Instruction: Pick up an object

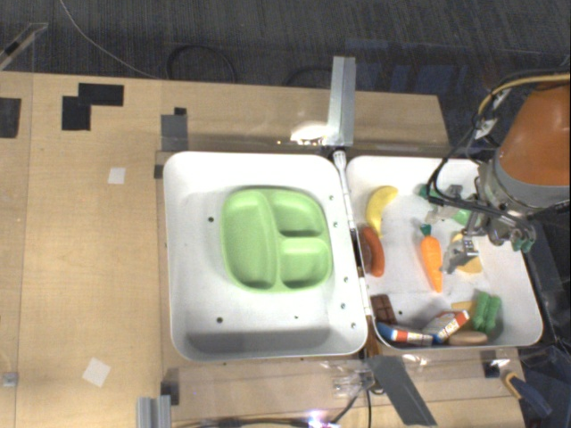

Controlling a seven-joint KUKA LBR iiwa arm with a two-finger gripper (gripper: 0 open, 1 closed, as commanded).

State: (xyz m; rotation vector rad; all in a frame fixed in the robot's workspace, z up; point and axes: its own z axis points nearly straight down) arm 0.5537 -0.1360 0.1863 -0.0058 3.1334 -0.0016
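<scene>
The right bin [401,279] holds a yellow banana [381,205], a brown-red sausage [372,250] and an orange carrot [432,261]. My gripper [462,255] hangs over this bin just right of the carrot, above a small pale yellow piece [470,263]. Nothing visibly hangs from it. The grey arm with its orange band [540,141] reaches in from the right and covers the bin's far right corner.
Along the right bin's near wall lie a brown chocolate block [383,308], a blue-and-red tube [415,334] and a green toy [486,312]. The left bin [192,239] holds a green divided plate [275,239]. A metal post [342,96] stands behind the bins.
</scene>
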